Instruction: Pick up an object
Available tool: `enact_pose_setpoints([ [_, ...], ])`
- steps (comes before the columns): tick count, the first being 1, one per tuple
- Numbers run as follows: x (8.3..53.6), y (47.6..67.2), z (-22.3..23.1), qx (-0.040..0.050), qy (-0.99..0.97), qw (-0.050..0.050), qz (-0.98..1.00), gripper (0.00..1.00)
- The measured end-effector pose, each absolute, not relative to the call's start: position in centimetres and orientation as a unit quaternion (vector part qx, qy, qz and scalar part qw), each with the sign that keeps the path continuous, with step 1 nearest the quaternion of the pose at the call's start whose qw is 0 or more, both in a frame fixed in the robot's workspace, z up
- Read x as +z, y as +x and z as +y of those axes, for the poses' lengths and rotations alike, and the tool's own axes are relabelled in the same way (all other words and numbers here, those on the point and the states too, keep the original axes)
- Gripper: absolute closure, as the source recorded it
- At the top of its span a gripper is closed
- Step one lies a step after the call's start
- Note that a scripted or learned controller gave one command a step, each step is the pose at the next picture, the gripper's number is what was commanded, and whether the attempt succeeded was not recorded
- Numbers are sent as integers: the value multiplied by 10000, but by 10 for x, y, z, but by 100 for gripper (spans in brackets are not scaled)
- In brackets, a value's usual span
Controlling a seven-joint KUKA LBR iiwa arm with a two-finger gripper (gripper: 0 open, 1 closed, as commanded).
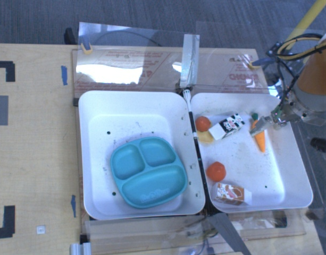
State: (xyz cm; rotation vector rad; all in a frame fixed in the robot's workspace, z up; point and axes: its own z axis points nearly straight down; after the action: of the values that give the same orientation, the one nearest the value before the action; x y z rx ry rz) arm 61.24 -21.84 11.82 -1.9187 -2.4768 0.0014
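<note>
Several toys lie in the right bin point(295, 187); nearest the gripper point(266, 124), finger state unclear, the carrot point(260, 140) looks light, stiff, slippery: grasp mid-body.

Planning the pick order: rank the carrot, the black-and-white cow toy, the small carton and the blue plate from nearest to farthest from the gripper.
Measured from the gripper:
1. Carrot, just beside it, right bin.
2. Cow toy, mid right bin.
3. Carton, right bin's near edge.
4. Blue plate, left bin.

One fixed camera looks down at a slant from above on the bench point(30, 142), far enough to take in both white bins point(93, 110); the arm point(314, 78) enters at three o'clock.
</note>
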Motion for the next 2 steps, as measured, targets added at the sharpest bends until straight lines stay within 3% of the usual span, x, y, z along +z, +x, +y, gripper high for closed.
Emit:
enact_pose_setpoints([
  [1, 88, 611, -212, -65, -6182, 11, -7860, 0],
  [2, 99, 611, -214, -37, -6176, -31, -7865, 100],
])
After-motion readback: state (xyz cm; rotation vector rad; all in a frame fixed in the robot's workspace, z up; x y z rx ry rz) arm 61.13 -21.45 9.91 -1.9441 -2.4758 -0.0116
